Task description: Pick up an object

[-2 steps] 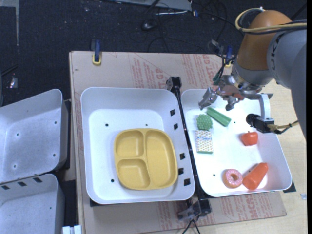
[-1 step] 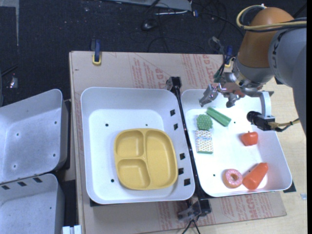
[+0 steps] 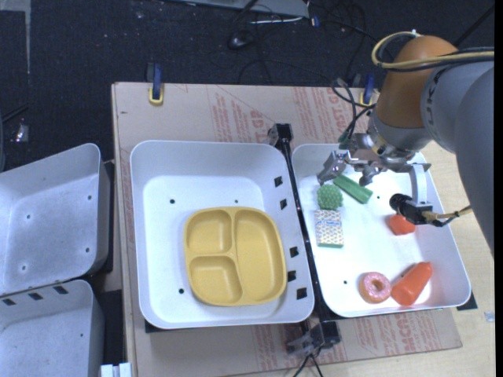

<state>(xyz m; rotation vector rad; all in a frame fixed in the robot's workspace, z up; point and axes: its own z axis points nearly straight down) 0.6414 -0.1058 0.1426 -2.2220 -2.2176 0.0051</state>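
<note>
Hovering open-fingered, the gripper (image 3: 346,170) sits just above the green brush (image 3: 343,192), holding nothing.

Two bins on the counter
The brown counter (image 3: 228,112) holds a left bin (image 3: 149,163) and a right bin (image 3: 448,246), touching side by side.

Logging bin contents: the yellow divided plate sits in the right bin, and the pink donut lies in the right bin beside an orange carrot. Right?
Not quite. The camera view shows the yellow divided plate in the left bin, not the right. The rest holds: the pink donut lies in the right bin beside the orange carrot.
</note>
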